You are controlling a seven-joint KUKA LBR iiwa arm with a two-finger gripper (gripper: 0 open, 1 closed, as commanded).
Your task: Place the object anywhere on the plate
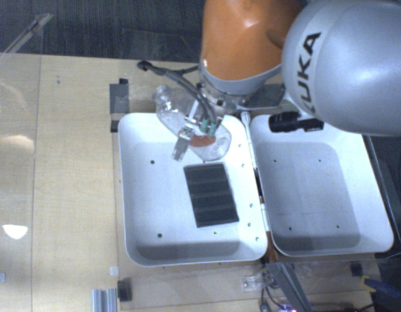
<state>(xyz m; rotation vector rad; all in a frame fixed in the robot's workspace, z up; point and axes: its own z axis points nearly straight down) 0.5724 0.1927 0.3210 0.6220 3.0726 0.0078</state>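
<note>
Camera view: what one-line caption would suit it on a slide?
KUKA arm's gripper hovers over the left white bin, just behind a dark ridged plate.

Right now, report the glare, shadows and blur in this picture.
Camera view: glare streaks the clear panel at left; the arm near the lens looks soft and throws shadow on the left bin around the gripper; the dark plate is fairly sharp.

Robotics lab: KUKA arm above twin white bins on a bench.

Dark ribbed rectangular plate, flat, mid left bin.
</note>
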